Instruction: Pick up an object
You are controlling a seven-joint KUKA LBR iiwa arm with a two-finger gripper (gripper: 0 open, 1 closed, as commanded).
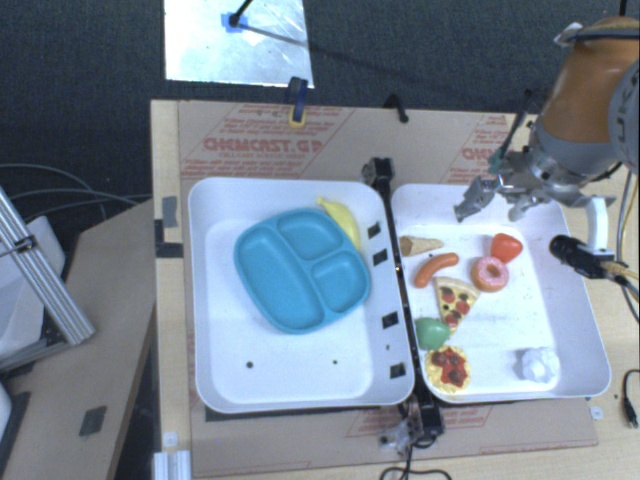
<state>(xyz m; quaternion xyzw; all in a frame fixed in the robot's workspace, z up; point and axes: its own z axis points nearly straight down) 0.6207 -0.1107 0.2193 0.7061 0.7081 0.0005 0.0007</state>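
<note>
Two fingers (470, 208) of the gripper (495, 200) are hanging spread and pinching nothing, likely positioning over the right bin (590, 353) to descend on a toy. Just below the fingertips are lying a red pepper (506, 246), pink donut (490, 273), sausage (436, 267) and pizza slice (455, 300), small, glossy, loosely scattered.

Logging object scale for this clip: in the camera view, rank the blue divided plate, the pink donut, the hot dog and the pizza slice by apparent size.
1. Blue divided plate, by far the largest.
2. Pizza slice.
3. Hot dog, close to the pizza slice, so this order is unsure.
4. Pink donut, looks smallest.
</note>
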